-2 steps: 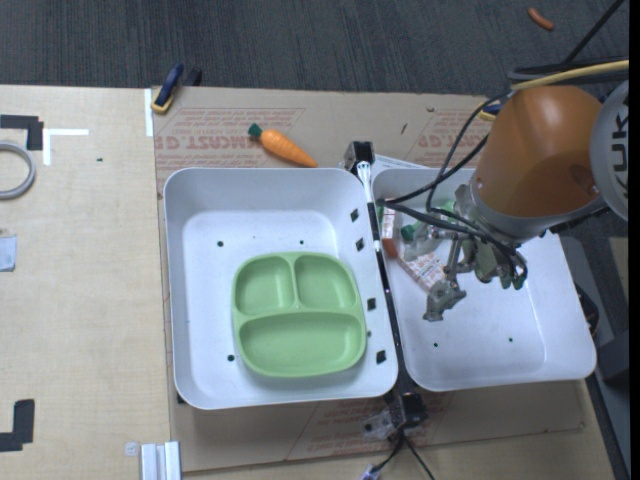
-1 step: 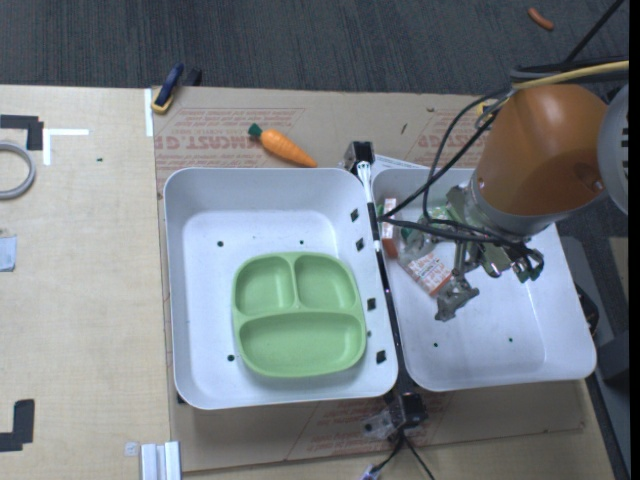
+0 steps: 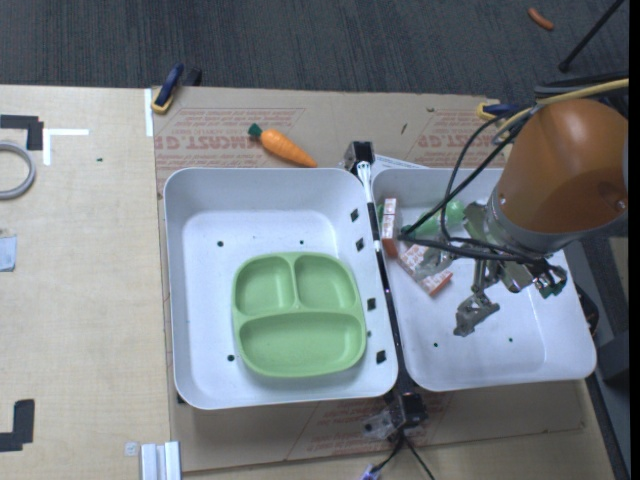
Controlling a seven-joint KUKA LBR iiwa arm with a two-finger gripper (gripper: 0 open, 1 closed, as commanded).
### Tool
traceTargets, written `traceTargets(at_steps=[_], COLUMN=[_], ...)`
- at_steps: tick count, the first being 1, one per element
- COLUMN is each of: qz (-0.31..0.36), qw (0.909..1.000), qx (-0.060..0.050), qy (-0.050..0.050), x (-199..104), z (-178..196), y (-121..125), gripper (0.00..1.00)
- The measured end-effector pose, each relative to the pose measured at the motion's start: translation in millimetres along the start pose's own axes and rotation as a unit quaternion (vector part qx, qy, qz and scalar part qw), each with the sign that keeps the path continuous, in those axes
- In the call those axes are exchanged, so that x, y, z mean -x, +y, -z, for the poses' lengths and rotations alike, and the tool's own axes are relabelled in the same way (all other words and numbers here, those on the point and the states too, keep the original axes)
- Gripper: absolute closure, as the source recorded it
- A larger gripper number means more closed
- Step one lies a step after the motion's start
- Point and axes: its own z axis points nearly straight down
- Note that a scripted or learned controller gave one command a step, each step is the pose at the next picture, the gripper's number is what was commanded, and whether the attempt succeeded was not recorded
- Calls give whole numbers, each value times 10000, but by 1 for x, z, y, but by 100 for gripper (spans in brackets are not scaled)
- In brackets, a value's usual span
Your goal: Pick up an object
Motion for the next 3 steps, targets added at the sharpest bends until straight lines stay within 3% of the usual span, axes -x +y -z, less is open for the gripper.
traceTargets(at_steps=[1,2,3], qz=[866,3235,3215], qw=[9962,9462,9469], qx=[0,10,6], qy=[-11,2,-19], x=[38,21,23], z=[0,-76,-66], y=[7,-47,-47], gripper=[0,0,100])
